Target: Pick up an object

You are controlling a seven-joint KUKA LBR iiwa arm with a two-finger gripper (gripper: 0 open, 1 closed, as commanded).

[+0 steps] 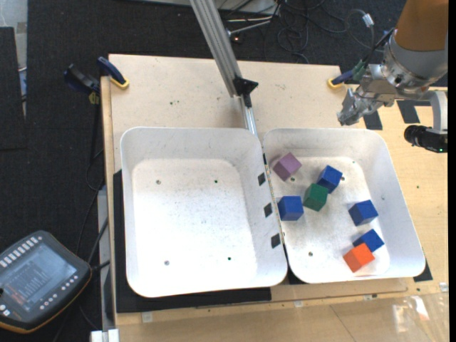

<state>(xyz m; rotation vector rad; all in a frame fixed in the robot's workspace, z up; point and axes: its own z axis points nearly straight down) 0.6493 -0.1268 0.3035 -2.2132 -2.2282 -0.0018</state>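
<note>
The gripper (354,112) hangs above the far rim of the right bin (399,198), over the bench and not yet over any object, and nothing sits between its fingers; whether they stand apart or together cannot be told, since the tips blur into one grey mass from this angle. All candidate objects lie in the right bin: a purple cube (287,166) near the far left corner, a blue cube (330,177) to its right with a green cube (315,197) touching it on the near side, a second blue cube (291,208) close to the divider, a third blue cube (363,212) standing alone toward the right wall, and an orange cube (359,257) pressed against a fourth blue cube (370,241) at the near right. For a clean grasp, select an isolated piece; the purple cube and the lone blue cube each have free space on all sides. Centre the fingers over the chosen cube, align them with two parallel faces, and descend vertically. Avoid the touching pairs, where a finger is likely to land on the neighbour. The left bin (142,155) holds no candidates. A slanted metal pole (217,38) ends near the divider between the bins and limits approach from that side.
</note>
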